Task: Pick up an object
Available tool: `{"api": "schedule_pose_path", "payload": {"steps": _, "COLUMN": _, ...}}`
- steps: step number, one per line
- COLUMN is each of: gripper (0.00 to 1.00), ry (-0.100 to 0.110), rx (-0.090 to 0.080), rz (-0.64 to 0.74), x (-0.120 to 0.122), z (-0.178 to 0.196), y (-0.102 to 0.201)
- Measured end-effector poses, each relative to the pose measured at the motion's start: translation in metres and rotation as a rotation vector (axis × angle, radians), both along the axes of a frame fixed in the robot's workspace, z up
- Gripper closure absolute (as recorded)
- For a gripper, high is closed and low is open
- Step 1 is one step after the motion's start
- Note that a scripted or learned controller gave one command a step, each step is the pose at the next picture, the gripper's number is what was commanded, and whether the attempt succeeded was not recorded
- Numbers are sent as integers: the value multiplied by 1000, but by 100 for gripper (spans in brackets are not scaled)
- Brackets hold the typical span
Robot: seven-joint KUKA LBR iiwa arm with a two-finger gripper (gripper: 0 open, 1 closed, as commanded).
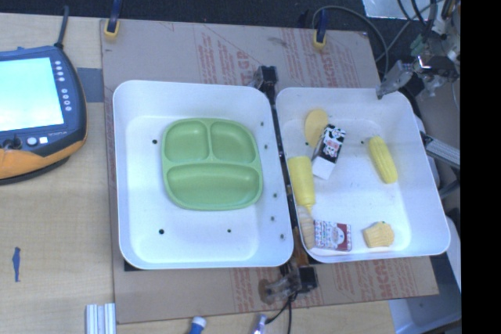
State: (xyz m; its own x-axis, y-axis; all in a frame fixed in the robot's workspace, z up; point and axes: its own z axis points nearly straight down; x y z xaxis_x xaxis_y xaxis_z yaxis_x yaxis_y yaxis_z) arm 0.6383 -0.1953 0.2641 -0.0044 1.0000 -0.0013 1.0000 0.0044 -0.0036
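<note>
Tool (394, 80) hovers beside right bin (427, 168) holding corn (382, 159).

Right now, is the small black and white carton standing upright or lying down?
Lying down: the carton rests flat on the right bin's floor, its long side showing.

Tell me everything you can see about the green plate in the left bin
The green plate is a pale green, rounded-square divided dish, plastic by its look, with three compartments: two smaller ones along the far side and one wide one along the near side. It lies flat and right side up on the floor of the left white bin, roughly centred, apart from the bin's walls. Its compartments hold nothing that I can see, and nothing else touches it.
</note>
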Motion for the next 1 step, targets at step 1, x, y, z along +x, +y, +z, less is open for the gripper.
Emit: {"api": "schedule_pose_path", "payload": {"steps": 1, "gripper": 0, "ry": 3, "rx": 0, "rz": 1, "x": 17, "z": -71, "y": -16}}
